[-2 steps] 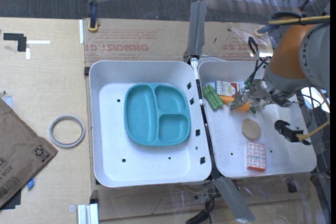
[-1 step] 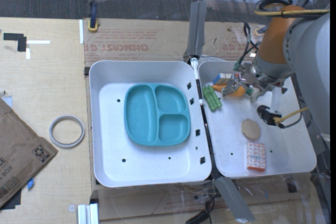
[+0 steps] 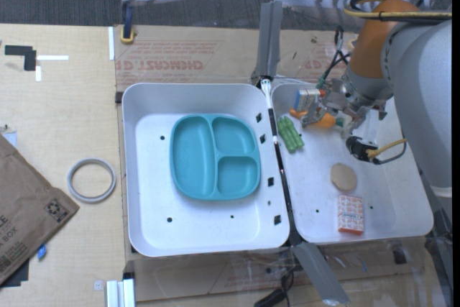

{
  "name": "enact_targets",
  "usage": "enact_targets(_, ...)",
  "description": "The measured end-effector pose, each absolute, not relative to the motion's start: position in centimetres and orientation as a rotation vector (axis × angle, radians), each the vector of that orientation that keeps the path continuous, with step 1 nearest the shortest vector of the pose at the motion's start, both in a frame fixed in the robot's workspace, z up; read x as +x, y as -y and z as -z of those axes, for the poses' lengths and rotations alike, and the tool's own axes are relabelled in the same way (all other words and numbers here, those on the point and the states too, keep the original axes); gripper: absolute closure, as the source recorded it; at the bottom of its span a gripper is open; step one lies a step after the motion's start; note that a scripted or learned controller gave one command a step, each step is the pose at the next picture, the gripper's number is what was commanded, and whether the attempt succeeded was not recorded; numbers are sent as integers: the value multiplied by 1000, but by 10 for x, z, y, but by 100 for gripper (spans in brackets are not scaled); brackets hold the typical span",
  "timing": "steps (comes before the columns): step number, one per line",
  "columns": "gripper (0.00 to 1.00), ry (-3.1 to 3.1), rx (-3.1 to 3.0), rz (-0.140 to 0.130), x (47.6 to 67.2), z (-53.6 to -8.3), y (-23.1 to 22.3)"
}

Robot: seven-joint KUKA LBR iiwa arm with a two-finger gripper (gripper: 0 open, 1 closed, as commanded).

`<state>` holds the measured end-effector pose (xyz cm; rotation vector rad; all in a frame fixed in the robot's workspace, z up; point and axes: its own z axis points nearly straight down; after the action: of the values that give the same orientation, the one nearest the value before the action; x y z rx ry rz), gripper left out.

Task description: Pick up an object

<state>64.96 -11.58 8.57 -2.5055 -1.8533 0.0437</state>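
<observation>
In the right bin [image 3: 397, 206] lie a green ridged object [image 3: 290, 134], an orange object [image 3: 325, 121], a tan round disc [image 3: 344, 177] and a small red-and-white box [image 3: 350, 214]. My gripper [image 3: 313, 108] is low over the bin's far left corner, right beside the orange object and just right of the green one. The wrist hides part of the orange object, so I cannot say whether anything is held.
The left bin [image 3: 144, 176] holds a teal divided plate [image 3: 215, 156]. On the bench to the left sit a ring of tape [image 3: 91, 178] and a cardboard box [image 3: 25, 216]. The grey arm [image 3: 424, 83] covers the right bin's far right side.
</observation>
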Motion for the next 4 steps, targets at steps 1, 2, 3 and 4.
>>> enact_targets(1, 100, 1853, -2500, -64, 646, -92, 118)
enact_targets(2, 100, 2244, -2179, -21, 654, -103, 113)
enact_targets(3, 100, 2060, -2373, -2, 659, -192, 43)
enact_targets(4, 100, 1960, -2453, -5, 605, -191, 34)
